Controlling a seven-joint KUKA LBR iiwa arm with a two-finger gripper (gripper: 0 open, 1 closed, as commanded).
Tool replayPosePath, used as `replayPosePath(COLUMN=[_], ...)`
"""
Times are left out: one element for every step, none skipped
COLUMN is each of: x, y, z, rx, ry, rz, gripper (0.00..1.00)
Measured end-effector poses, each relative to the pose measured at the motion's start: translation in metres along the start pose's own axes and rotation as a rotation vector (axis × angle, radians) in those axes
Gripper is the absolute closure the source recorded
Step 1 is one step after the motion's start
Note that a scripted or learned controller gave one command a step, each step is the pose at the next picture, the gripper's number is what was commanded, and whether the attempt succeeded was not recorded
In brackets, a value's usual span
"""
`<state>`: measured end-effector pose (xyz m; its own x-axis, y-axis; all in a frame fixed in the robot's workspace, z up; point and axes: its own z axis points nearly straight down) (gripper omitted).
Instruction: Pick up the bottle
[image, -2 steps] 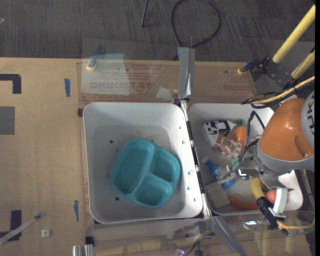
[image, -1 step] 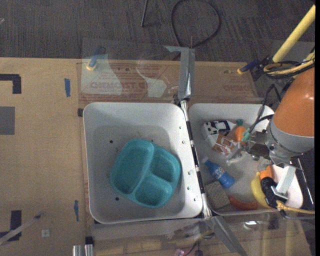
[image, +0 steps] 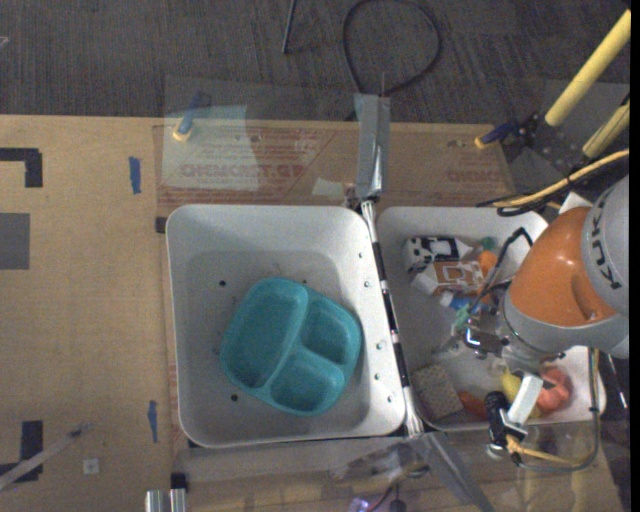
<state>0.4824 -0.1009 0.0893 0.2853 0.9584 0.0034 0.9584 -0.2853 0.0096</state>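
Observation:
A small white bottle with a brown label (image: 447, 274) lies on its side in the back left part of the right bin (image: 398, 330), next to a black-and-white patterned item (image: 432, 247). My gripper (image: 478, 337) hangs down into the middle of that bin, just to the front right of the bottle, among several small objects. The orange band and grey wrist (image: 560, 290) hide most of the gripper and the right half of the bin. I see nothing lifted off the bin floor.
A teal divided plate (image: 291, 345) lies in the left bin (image: 190, 300). In the right bin's front are a tan sponge (image: 436, 385) and orange, yellow and red pieces (image: 540, 390). A cable loops near the front rim (image: 505, 435).

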Motion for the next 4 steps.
replayPosePath(x=[0.001,-0.025,0.016,0.015], y=[0.051,0.081,0.023,0.025], z=[0.002,0.003,0.001,-0.009], rx=[0.003,0.005,0.002,0.002], ry=[-0.004,-0.005,-0.003,-0.003], rz=[0.335,0.841,0.723,0.724], gripper=[0.0,0.0,0.0,1.0])
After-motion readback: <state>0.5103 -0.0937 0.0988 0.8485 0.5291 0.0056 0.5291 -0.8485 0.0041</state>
